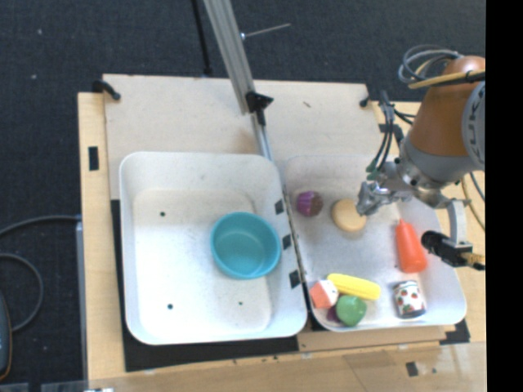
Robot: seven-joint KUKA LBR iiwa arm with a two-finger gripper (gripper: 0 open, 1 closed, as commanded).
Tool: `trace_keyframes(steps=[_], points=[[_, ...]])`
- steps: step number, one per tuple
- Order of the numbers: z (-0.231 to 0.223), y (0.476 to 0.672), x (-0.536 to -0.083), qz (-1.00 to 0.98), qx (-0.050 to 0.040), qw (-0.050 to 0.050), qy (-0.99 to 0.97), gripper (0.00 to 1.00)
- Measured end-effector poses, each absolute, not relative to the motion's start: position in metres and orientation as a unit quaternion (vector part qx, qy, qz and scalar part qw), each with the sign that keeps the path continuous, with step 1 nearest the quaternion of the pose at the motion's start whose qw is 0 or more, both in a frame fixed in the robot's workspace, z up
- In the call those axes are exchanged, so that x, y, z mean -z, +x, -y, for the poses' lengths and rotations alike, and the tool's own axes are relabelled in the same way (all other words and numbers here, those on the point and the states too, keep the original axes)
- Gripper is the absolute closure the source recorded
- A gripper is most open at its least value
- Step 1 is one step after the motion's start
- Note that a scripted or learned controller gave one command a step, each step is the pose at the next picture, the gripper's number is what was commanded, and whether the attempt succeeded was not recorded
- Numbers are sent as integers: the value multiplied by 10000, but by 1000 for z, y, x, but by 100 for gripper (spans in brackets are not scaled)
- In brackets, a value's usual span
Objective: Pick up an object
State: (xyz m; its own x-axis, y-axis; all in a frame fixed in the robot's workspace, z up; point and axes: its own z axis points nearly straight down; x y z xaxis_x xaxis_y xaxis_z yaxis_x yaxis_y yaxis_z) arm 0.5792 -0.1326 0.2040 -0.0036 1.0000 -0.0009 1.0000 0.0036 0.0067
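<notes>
In the right bin point(372, 168), seven objects; left bin point(147, 219), one bowl point(245, 245).

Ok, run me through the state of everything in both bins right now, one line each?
Gripper: low in the right bin, at the tan round piece's right edge; grip unclear.
Tan round piece: flat on the bin floor.
Purple ball: resting loose, apart from the rest.
Orange carrot: lying on its side.
Yellow banana: lying beside the green ball.
Small can: on its side.
Blue bowl: upright in the left bin.
</notes>
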Motion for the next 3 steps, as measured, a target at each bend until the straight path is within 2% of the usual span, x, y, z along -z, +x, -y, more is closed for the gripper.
trace_keyframes(steps=[1, 2, 3], points=[[133, 581, -233, -7090, -18, 22, 7052, 100], [75, 595, -242, -7092, -15, 2, 7050, 100], [25, 611, -232, -7093, -7, 7, 7049, 100]])
